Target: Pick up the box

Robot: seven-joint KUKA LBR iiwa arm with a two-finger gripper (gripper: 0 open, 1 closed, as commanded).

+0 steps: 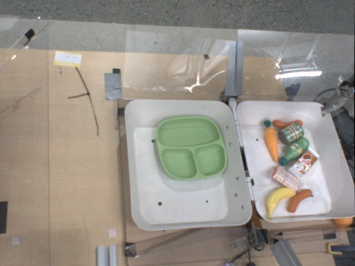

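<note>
Presently the box (286, 178), a small pink-and-white carton, lies flat on the floor of the right bin (333, 148), just beside the orange-and-white juice carton (305, 162) and just above the banana (277, 199) and the sausage (299, 198); nothing has lifted it. My gripper (339, 100) sits at the far right edge of the view, over the bin's upper right corner and well apart from the box, and whether it is spread or pressed together I cannot tell. I judge the task barely begun: the approach, the descent onto the box, the closing and the lift all remain.
</note>
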